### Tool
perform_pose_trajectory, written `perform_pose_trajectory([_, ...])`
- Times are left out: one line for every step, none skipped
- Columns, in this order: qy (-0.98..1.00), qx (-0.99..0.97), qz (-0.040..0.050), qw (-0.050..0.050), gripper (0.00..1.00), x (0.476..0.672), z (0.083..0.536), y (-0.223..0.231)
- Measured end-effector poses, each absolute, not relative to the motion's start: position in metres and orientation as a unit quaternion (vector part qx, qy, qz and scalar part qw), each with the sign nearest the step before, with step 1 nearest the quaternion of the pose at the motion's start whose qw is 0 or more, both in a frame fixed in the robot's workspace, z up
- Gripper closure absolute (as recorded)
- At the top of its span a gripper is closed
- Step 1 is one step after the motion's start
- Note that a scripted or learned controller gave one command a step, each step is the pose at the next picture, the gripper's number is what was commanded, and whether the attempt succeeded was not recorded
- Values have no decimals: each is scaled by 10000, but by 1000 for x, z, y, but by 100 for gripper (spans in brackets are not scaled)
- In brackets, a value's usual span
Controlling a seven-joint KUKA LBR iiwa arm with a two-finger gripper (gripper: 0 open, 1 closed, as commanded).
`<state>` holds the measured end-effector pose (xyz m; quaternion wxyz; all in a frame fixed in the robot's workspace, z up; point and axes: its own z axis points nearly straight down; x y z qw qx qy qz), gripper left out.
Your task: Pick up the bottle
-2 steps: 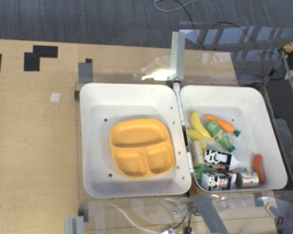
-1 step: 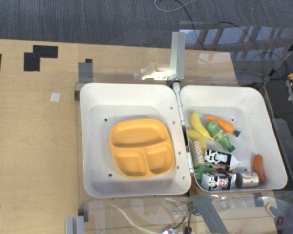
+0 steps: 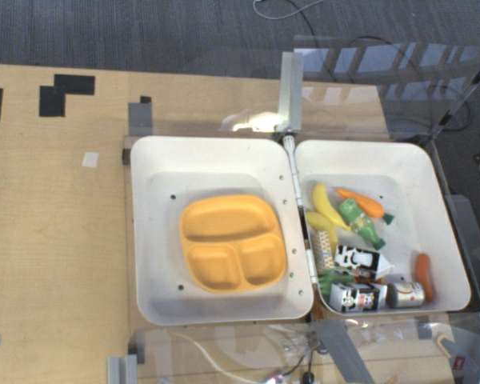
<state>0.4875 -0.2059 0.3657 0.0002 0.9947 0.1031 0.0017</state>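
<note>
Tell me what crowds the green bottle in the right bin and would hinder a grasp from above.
Nothing lies on top of the green bottle. The carrot touches its upper side, a banana lies close on its left, and the cow-print carton sits just below it.

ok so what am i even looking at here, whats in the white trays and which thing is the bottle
This is one camera fixed above a workbench, looking down at a slant. Two shallow white bins sit side by side. The left bin holds an orange divided plate. The right bin holds toy food and packages: bananas, a carrot, a sausage, a can and black-and-white cartons. The green bottle lies on its side between the bananas and carrot. Nothing is holding it.
</note>
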Motion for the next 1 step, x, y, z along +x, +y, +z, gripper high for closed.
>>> perform_pose_trajectory([1025, 9947, 14, 2, 0, 488, 371, -206])
